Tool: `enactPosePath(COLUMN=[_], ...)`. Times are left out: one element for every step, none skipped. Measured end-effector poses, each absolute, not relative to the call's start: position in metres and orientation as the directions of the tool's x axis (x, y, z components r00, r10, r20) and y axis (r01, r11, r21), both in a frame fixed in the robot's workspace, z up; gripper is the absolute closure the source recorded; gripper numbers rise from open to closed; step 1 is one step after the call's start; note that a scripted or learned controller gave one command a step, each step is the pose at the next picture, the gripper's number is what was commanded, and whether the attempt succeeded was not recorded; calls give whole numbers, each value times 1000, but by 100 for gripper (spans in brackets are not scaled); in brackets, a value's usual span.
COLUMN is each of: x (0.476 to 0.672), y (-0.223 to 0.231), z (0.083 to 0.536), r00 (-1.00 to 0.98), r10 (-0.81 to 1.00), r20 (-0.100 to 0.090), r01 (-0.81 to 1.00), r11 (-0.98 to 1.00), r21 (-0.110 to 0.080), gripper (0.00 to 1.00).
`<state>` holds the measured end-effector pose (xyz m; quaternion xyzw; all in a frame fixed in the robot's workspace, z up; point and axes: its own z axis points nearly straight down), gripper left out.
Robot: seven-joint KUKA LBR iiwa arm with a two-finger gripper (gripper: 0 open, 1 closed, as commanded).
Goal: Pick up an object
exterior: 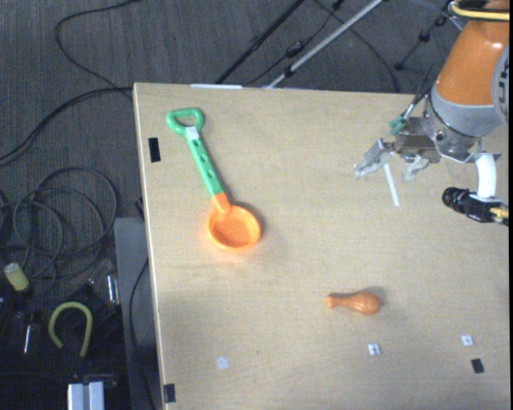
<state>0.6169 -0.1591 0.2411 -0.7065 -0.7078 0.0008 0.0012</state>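
Fingers (378,155) of my gripper (392,162) are spread apart with nothing between them, poised over bare board at the upper right; I judge this the approach step; the orange drumstick toy (356,301) lies well below, the green-handled strainer (214,186) far left; next I must travel over one and descend.

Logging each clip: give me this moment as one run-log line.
tool: open, above bench, holding nothing | strainer spoon: lying at left | orange drumstick toy: lying near front | pick: not yet done
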Motion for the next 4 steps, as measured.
enactPosePath(x=[668,666,667,629], y=[-154,-208,-208,-223], z=[241,249,258,270], r00=[-27,-33,-34,183], r10=[1000,999,999,983], r20=[-2,-3,-7,-1], r01=[1000,999,999,983], r11=[27,33,34,-183], r21=[-2,-1,-1,-2], gripper=[0,0,100,100])
